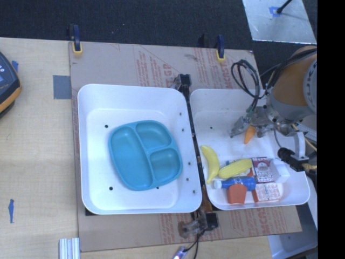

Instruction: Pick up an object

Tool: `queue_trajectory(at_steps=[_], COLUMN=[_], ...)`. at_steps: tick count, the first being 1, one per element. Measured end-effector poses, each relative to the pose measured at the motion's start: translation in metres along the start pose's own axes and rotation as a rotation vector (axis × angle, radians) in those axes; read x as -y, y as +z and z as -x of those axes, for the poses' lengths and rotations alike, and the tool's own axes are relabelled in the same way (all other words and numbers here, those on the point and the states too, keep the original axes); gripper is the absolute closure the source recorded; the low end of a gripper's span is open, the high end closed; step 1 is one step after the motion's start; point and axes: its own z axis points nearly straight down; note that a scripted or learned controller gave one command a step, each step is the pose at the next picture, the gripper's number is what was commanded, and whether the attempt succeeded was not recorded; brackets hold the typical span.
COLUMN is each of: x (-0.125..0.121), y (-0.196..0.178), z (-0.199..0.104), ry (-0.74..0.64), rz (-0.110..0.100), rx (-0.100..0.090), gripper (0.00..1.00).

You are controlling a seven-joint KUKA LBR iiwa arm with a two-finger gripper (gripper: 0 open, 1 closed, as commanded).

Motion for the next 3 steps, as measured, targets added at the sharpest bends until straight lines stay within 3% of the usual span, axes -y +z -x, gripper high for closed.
queue_trajectory(at_steps=[1,2,3], x=[0.039,-0.014,-0.015], y=[-0.057,0.000,-0.011], z=[0.038,-0.001,0.000], ry=[0.003,0.000,-0.002], rz=[0.003,0.002,0.002], rx=[0.000,0.000,0.001], gripper=[0.00,0.00,1.00])
